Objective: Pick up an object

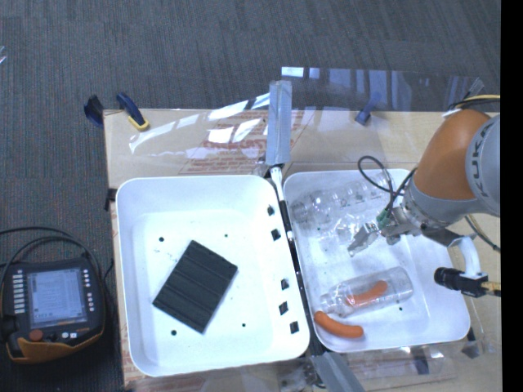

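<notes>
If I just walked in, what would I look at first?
Probably the robot arm with its big orange band, reaching in from the right over the right bin. Next, the black ridged slab lying alone in the left bin. Then two orange sausage shapes: one inside a clear bottle, one just below it.

Both bins showing white: left bin (135,219), right bin (445,321). Slab (195,286) in left bin reading black with fine ribbing. Sausage (339,326) near right bin's front edge showing orange-red; clear bottle (368,291) beside it showing an orange piece inside. Arm (458,166) presenting orange band over grey. Worktop (163,137) looking tan; clamps (131,111) at its back-left corner showing blue and yellow
</notes>
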`<state>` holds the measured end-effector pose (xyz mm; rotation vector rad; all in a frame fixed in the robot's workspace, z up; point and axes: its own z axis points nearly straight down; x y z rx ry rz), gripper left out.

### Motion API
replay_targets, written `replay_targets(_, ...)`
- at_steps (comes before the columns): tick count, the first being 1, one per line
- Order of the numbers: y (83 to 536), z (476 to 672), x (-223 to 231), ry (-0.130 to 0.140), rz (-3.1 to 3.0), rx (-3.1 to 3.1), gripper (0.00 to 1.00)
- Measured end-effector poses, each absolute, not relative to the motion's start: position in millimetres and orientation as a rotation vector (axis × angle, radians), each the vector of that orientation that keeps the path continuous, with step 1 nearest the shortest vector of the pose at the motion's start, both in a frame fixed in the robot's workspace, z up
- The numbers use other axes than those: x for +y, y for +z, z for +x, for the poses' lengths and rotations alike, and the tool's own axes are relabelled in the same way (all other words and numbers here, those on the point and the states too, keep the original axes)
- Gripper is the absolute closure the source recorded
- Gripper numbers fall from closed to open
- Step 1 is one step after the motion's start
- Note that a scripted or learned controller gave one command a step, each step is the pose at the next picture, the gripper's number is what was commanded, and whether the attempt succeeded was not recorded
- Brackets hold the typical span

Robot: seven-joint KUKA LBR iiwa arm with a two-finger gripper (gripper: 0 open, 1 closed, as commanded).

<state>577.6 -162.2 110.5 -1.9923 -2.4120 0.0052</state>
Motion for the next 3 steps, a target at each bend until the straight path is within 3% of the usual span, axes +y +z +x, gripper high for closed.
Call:
replay_targets(1,85,571.4,-158,0.004,-2.234,-2.201,0.0)
replay_targets(2,85,505.3,-159,0.001,-2.093,-2.335,0.0)
replay_targets(3,182,477.0,-151,0.002,-1.929,-2.473,0.0)
